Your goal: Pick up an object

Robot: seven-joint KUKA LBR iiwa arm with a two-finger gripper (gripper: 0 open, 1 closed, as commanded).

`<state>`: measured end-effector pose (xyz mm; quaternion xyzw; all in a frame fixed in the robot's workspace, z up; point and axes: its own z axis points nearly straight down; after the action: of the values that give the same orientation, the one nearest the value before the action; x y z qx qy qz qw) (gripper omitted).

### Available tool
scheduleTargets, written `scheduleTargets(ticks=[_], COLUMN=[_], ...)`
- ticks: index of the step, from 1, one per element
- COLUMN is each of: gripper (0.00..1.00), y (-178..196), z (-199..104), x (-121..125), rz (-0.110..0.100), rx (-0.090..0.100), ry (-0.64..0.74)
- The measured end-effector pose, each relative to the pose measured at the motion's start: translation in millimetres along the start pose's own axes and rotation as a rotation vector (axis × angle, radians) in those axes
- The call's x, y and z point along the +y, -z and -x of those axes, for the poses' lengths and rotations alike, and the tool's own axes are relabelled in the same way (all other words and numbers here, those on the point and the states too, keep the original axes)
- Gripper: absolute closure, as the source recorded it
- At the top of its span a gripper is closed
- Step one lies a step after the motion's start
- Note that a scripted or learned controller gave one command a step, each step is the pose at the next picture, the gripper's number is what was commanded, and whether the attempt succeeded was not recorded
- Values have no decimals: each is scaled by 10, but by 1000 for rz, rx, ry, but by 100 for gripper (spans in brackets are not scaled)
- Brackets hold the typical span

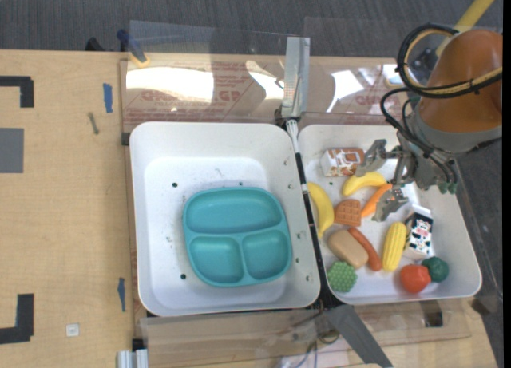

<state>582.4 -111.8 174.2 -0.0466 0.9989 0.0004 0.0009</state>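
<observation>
The right bin (467, 259) holds several toy foods: a snack packet (343, 160), a long banana (321, 205), a small yellow piece (361, 184), a waffle (347, 213), an orange carrot (372, 201), a sausage (365, 248), a corn cob (394, 245), a milk carton (420, 232), a tomato (413, 277) and a green broccoli (342, 276). My gripper (385, 179) hangs low over the bin's upper middle, above the carrot and the small yellow piece. Its fingers look spread open, and nothing is lifted between them.
The left bin (152, 199) holds a teal divided tray (236, 235). A dark green ball (436, 268) lies beside the tomato. The arm's orange band (467, 79) and cables overhang the right bin's far right corner. A clear panel (207, 79) stands behind both bins.
</observation>
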Motion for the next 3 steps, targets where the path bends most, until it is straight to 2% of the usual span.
scheduleTargets(ticks=[1, 2, 3], gripper=[0, 0, 0], y=[-852, -847, -846], z=[-771, -936, -935], x=[223, 249, 252], rz=[-3, -2, -3], rx=[-9, -18, -17], ry=[-98, -283, -268])
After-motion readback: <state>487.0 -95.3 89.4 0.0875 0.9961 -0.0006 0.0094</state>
